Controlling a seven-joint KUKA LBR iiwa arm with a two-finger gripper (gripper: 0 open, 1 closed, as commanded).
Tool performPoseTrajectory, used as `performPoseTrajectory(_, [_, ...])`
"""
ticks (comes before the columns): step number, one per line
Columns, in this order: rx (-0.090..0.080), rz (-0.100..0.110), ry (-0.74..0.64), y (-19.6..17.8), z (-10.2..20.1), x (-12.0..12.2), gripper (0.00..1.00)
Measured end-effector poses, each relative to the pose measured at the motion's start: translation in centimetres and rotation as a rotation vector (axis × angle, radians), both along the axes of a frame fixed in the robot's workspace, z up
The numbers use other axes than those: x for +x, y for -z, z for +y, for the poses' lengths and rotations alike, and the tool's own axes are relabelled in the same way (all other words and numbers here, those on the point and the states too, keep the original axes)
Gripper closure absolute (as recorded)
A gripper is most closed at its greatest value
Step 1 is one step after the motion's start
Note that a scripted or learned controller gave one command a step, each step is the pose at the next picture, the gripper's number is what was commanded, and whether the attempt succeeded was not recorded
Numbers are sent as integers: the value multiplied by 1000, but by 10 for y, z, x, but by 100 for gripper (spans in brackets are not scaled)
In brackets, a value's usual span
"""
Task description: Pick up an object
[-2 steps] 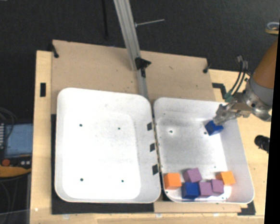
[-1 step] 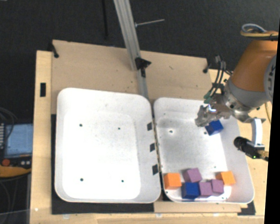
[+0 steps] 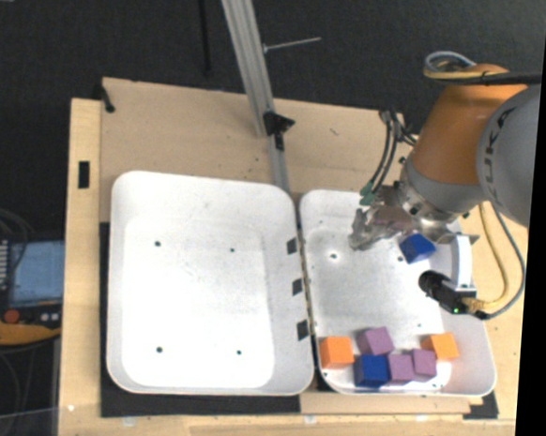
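Hovering at the frame's upper right over the right bin [image 3: 338,283], the gripper [image 3: 366,231] sits beside a blue block [image 3: 416,247]; its grip state cannot be told.

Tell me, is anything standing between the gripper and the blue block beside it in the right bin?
Nothing visible does. The blue block lies just right of the gripper on the right bin floor; the other blocks cluster along the near edge.

Smooth white plastic bins [image 3: 209,198] sit on a matt wooden bench [image 3: 167,129].
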State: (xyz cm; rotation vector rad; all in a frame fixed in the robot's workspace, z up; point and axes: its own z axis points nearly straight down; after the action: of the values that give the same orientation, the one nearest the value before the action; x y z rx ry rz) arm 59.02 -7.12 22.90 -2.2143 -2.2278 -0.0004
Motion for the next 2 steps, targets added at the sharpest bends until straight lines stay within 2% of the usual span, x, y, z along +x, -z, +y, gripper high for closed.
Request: performPoseTrajectory(2, [1, 1, -1, 8, 102, -17, 100])
